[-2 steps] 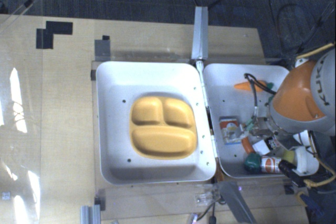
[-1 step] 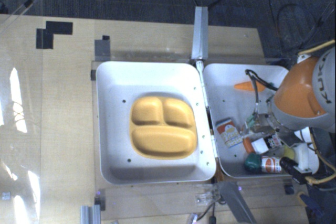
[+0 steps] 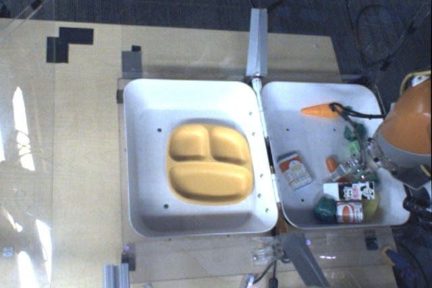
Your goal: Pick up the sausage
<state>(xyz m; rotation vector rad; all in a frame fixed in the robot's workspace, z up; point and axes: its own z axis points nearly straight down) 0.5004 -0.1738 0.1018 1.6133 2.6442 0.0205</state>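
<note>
My arm enters from the right edge of the frame, its orange band [image 3: 410, 119] over the right bin [image 3: 297, 209]. My gripper [image 3: 356, 162] hangs low at the right side of that bin, just right of a small reddish piece, probably the sausage [image 3: 331, 163]; nothing sits between my fingers, though whether they are spread or closed I cannot tell. A carrot [image 3: 319, 111] lies at the bin's top, a small carton [image 3: 295, 170] at centre, a can [image 3: 349, 213] at lower right. A yellow divided tray [image 3: 209, 162] fills the left bin [image 3: 145, 165].
</note>
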